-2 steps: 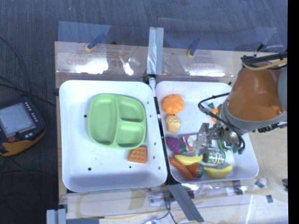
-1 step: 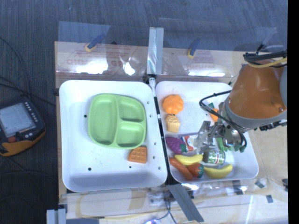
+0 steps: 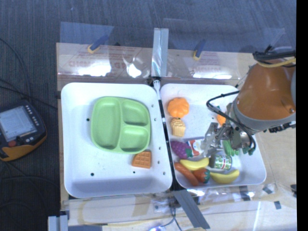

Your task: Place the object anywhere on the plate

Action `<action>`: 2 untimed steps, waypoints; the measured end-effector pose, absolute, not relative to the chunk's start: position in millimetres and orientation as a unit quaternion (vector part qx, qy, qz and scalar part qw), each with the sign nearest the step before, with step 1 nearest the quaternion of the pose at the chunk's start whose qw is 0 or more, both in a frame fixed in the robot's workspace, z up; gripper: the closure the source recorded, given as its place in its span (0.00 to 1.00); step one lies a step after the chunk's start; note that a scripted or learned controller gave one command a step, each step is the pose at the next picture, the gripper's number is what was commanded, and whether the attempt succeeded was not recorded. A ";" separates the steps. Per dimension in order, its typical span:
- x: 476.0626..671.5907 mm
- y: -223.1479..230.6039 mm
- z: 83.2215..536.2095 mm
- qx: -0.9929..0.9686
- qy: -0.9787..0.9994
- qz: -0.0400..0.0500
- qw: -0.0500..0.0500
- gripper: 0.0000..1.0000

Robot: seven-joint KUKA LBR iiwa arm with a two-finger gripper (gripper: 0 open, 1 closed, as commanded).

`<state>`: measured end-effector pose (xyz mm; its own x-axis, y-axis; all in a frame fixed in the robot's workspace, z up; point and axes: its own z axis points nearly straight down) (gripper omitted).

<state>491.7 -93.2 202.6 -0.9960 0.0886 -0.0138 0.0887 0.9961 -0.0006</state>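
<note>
The green three-part plate (image 3: 120, 124) lies in the left bin (image 3: 77, 177). Just off its lower right corner sits an orange waffle toy (image 3: 142, 159), on the bin floor. My gripper (image 3: 215, 141) hangs low over the right bin (image 3: 257, 174), above a pile of toy food: a small can (image 3: 222, 163), a yellow banana (image 3: 194, 164) and purple grapes (image 3: 180, 149). The arm's orange band (image 3: 267, 95) covers the bin's right side. I see nothing clearly held in the gripper.
Also in the right bin are an orange fruit (image 3: 178, 107), a pale corn piece (image 3: 178, 127), a second banana (image 3: 225, 176) and a red-orange carrot (image 3: 187, 173). A raised divider (image 3: 166, 129) separates the bins. A handheld controller (image 3: 19, 129) lies off the bench to the left.
</note>
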 end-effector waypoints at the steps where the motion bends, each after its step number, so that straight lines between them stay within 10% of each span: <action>1: 481.2 -154.9 129.8 0.034 0.999 0.000 -0.004 1.00; 2: 484.7 -153.2 142.3 0.032 0.999 -0.001 0.000 1.00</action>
<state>484.7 -153.2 142.3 -0.9979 0.0646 -0.0010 0.0646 0.9979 -0.0013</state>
